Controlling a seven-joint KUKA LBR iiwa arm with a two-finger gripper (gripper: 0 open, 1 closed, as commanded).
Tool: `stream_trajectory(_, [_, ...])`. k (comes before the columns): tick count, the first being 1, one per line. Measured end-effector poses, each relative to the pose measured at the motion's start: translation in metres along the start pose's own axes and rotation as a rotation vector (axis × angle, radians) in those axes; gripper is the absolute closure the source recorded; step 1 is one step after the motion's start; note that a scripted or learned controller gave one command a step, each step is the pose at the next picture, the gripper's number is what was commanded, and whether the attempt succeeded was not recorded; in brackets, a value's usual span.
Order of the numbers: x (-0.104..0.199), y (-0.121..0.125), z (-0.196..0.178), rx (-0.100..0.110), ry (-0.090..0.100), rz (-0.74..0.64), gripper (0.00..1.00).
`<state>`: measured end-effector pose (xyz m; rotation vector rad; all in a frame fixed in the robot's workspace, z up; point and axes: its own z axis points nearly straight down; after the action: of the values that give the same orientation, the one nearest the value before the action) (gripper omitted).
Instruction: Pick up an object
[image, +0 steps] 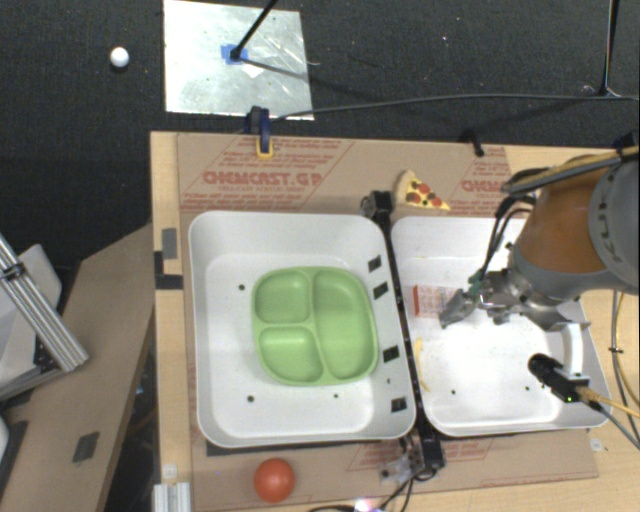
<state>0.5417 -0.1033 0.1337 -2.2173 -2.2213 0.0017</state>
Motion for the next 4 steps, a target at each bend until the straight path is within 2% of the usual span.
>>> stream_trajectory(1, [0.0, 0.0, 0.052, -0.001, 0.0, 0.001, 0.0])
stream_trajectory(2, [0.0, 0.001, 0.039, -0.006, -0.001, 0.0, 1.0])
stream_trajectory(3, [0.003, 0.005, -0.025, -0.009, -0.002, -0.002, 1.0])
stream_trajectory(4, [-0.002, 0.006, -0.069, -0.009, -0.003, -0.002, 1.0])
